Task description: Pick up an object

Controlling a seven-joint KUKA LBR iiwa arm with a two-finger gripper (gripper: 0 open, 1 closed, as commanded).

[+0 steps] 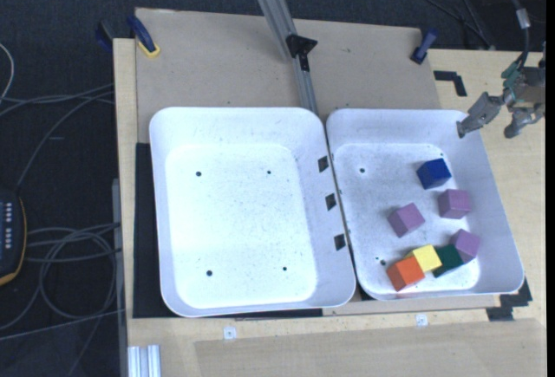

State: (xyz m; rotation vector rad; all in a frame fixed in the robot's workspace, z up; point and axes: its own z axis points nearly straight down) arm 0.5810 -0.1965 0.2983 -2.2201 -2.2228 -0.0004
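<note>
The right bin (381, 119) holds several small blocks. A blue cube (433, 172) lies nearest the back, with a purple cube (453, 203) just in front of it and another purple cube (406, 218) to its left. At the front sit an orange block (404, 272), a yellow block (426, 259), a green block (447, 258) and a third purple block (466, 243), packed close together. My gripper (496, 122) hovers over the bin's back right corner, above and right of the blue cube. It is open, with nothing between its fingers.
The left bin (234, 219) sits beside the right one, joined by clips along the middle. A metal pole (276, 7) slants up from the bench behind the bins. Blue clamps (144, 35) mark the board's back corners. Cables lie on the floor at left.
</note>
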